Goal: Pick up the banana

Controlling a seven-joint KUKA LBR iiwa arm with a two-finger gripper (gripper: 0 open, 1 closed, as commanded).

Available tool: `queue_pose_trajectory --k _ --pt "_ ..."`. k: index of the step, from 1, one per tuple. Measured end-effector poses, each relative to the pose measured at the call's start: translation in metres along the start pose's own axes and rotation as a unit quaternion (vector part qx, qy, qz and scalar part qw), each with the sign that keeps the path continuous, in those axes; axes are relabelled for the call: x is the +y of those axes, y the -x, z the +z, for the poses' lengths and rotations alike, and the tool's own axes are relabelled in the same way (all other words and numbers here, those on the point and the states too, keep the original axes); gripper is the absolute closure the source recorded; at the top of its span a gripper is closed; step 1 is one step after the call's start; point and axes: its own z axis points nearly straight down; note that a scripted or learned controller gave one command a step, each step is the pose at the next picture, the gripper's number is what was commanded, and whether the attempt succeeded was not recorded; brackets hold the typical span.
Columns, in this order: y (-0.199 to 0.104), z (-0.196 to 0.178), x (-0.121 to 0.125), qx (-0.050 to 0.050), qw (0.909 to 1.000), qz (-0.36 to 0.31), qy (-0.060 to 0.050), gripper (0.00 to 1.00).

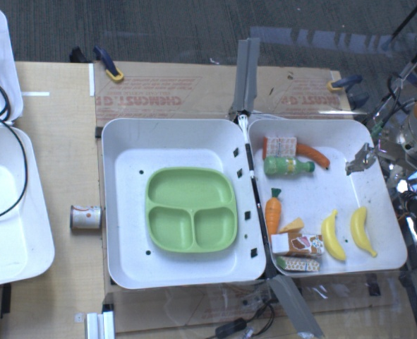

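Note:
Two yellow bananas lie in the right bin point(377, 263), near its front right corner. One banana point(333, 236) sits left of the other banana point(362, 230), and both lie roughly lengthwise, front to back. My gripper point(360, 159) hangs at the bin's right wall, behind the bananas and well apart from them. Nothing is seen in it. The arm behind it is cut off by the view's right side.
The right bin also holds a carrot point(273, 214), a green bottle point(287, 165), a small box point(280, 145), an orange stick point(314, 154), a cheese wedge point(293, 226) and cartons point(301, 245). The left bin point(116, 189) holds a green divided plate point(192, 209). A small can point(86, 217) lies on the bench.

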Motion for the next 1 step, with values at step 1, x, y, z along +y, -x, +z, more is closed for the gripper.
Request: queue_pose_trajectory --k 1 --pt "0.002 0.1021 -0.036 0.004 1.0 0.007 -0.002 0.0"
